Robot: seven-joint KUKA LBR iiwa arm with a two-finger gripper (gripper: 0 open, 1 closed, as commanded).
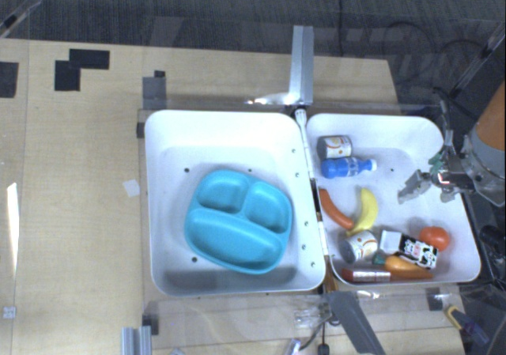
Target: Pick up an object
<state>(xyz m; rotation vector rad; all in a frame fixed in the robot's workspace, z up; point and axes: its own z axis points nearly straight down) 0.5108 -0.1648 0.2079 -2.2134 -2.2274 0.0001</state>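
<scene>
With the plate (238,221) left alone in the left bin (162,187), pick the banana (364,210), just left of the gripper (428,185), which hangs open and empty over the right bin (411,136): descend vertically, straddle its narrow width, then close.

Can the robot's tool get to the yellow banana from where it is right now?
Probably yes. The tool hangs over the right bin, and the bin floor between it and the banana looks bare. The banana lies on top, against an orange sausage-like toy, so a grab may bump that.
</scene>
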